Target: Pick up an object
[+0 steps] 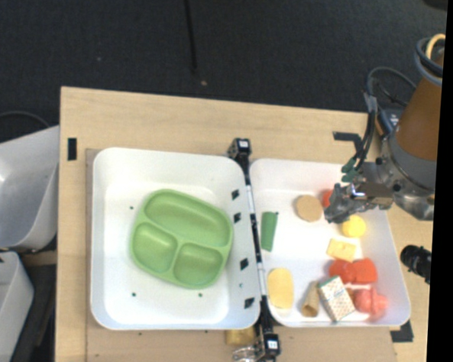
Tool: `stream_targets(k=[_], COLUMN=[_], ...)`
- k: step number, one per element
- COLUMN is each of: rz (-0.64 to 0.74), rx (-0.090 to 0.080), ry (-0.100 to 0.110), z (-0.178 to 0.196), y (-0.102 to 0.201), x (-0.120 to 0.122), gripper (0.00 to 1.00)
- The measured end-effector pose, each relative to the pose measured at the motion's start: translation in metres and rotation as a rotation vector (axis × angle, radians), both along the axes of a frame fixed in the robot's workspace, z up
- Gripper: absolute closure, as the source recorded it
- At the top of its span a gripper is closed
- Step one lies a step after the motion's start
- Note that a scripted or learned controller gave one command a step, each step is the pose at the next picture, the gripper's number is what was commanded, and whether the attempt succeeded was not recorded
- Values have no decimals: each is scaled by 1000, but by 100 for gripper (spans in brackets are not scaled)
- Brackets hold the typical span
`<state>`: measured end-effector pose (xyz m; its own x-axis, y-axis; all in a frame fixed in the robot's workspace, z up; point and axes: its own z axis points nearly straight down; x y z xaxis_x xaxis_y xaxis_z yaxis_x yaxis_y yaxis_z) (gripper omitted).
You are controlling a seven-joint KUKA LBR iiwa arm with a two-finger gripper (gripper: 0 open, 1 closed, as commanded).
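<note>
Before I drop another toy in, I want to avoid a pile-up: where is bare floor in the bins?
Left bin: bare strips all round the green tray, widest along the top and bottom. Right bin: bare at the top left, above the green block and cookie, and mid-floor between them and the yellow block. Crowded on its right side and bottom edge, under the gripper.

Bright, even light; slightly soft, perhaps low-resolution.

The gripper (339,210) covers part of a red item (327,198); its shape cannot be told. The arm (421,127) is cut off by the picture's upper edge. The patterned box (336,298) overlaps the brown piece (311,300); its print is too small to read.
</note>
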<state>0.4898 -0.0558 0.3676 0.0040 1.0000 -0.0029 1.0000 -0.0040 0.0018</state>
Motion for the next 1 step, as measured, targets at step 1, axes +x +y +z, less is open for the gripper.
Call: stream_targets(k=[1], rz=[0], rx=[1], ry=[4], z=[-64], y=[-41], x=[0], gripper=[100])
